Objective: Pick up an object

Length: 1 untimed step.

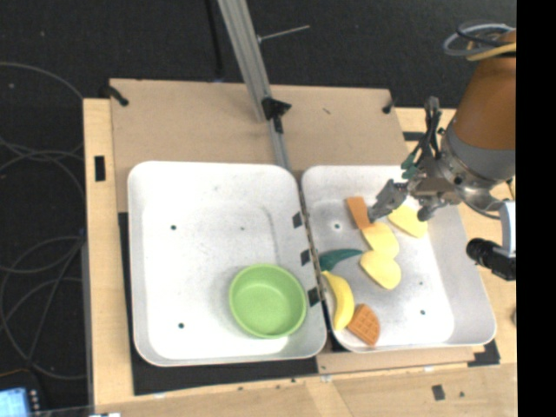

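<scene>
Camera view from above the counter [208,120]: the arm's tool [407,200] hangs over the right bin [469,315], its two fingers spread wide and holding nothing, just above the pale yellow pieces [382,254] and beside an orange block [357,211]. A banana [340,298] and waffle [365,325] lie nearer the front; a green bowl [268,300] sits in the left bin [174,198]. Judged an approach step; next comes a descent and closing on one piece.

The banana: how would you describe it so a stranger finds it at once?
Look in the right white bin, along its left wall near the front. There lies the curved yellow banana, beside a square orange waffle. Its long, bent shape sets it apart from the flat pieces nearby.
</scene>
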### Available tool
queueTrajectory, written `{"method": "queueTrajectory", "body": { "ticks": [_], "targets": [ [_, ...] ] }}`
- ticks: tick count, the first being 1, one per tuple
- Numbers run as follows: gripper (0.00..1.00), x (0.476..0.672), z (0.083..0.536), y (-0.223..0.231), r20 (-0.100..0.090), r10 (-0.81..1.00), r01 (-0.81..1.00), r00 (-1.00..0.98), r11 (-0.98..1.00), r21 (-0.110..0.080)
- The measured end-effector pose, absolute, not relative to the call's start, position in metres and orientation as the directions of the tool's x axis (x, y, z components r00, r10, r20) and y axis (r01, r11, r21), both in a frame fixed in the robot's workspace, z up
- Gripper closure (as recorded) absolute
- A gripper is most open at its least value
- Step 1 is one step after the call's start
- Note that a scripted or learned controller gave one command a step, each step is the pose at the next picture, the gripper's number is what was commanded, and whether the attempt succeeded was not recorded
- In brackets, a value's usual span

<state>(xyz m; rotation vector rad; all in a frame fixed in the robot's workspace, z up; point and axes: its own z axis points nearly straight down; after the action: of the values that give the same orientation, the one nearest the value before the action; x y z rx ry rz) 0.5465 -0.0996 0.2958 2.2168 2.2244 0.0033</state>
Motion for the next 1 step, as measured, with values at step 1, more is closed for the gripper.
{"method": "queueTrajectory", "body": {
  "ticks": [1],
  "targets": [
    [0.0,0.5465,0.2958,-0.0998,0.001,1.0,1.0,-0.002,0.002,0.002]
  ]
}}
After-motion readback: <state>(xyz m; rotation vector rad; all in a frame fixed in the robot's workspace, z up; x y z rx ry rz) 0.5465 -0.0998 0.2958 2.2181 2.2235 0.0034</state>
